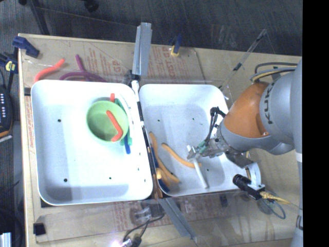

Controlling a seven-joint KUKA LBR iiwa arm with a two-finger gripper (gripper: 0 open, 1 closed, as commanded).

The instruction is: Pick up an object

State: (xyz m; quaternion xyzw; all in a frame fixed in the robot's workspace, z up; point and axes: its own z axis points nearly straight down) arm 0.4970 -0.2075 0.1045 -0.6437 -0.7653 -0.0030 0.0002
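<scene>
- Left bin (61, 153): contains a green bowl (105, 121) with an orange strip (117, 123) lying across it and a blue piece (127, 145) at its lower edge.
- Right bin (180, 102): contains a yellow curved object (177, 157), a white stick (201, 175) and orange-brown pieces (163, 171) along the left wall.
- Gripper (198, 151): low in the right bin, between the yellow object and the white stick; finger state cannot be determined.

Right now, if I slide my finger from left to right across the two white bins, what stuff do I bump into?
Green bowl → blue stick → yellow curved piece → white rod → gripper.
</scene>
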